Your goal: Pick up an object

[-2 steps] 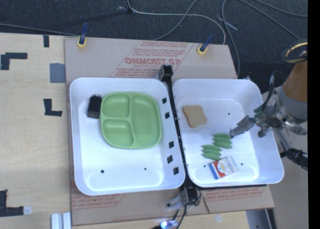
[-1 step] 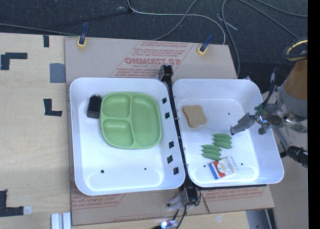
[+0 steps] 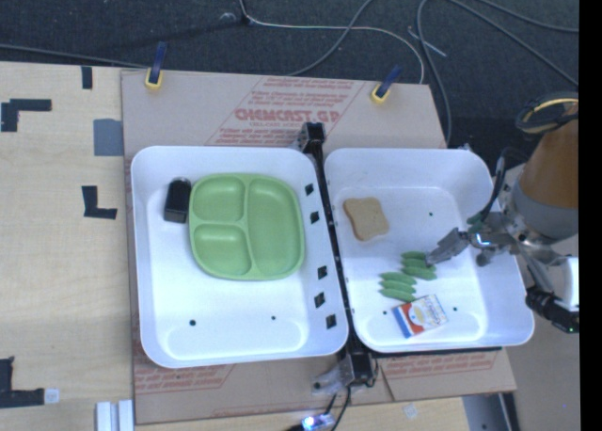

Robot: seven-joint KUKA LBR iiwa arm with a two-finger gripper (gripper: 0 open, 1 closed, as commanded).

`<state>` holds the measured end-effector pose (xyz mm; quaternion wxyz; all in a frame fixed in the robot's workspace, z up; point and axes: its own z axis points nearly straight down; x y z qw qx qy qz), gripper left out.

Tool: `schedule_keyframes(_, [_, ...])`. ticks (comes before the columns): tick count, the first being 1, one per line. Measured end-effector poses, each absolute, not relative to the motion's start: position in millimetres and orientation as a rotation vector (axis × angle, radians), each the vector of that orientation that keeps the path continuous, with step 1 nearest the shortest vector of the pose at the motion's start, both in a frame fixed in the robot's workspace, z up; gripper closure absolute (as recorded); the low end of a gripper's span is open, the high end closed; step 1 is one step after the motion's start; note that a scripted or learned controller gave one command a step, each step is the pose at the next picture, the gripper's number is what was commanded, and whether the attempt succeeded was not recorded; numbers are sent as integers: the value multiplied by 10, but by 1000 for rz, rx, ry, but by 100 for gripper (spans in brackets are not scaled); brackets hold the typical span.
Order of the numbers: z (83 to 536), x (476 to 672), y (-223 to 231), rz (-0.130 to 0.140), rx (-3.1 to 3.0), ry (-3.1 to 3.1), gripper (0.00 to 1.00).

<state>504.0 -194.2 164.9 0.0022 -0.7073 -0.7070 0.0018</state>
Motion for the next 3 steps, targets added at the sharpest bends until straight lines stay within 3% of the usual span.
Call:
schedule_keyframes(2, [846, 5101, -1867, -1, -2224, -2228, 0])
schedule_keyframes(3, [964, 5103, -1873, 0, -2225, -2228, 100])
